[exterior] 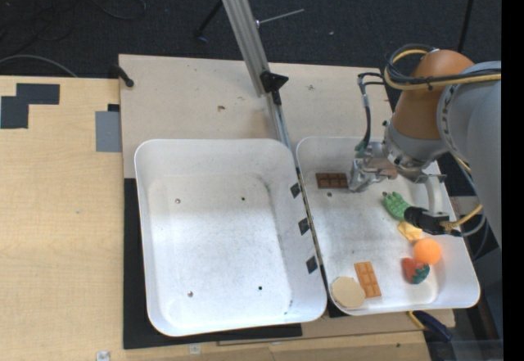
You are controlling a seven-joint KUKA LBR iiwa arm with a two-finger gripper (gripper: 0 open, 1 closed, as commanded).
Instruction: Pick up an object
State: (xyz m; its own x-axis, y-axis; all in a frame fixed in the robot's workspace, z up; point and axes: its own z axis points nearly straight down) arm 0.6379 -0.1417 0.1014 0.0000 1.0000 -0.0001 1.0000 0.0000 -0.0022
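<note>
My pincer [361, 177] is down in the right bin [352, 232], at its far end, and I cannot tell from this slant how it is set. Just to its left lies a small brown chocolate bar [332, 181], flat on the bin floor, close to touching me. I judge it light, stiff and thin, so I would take it across its short width, low against the floor, since a flat slab may slip out. To my right lie a green toy [395, 205] and a yellow piece [409, 230]; nearer, an orange ball [426, 251], a red strawberry [413, 270], a waffle [367, 278] and a pale round disc [349, 292]. The left bin [155, 187] sits alongside
</note>
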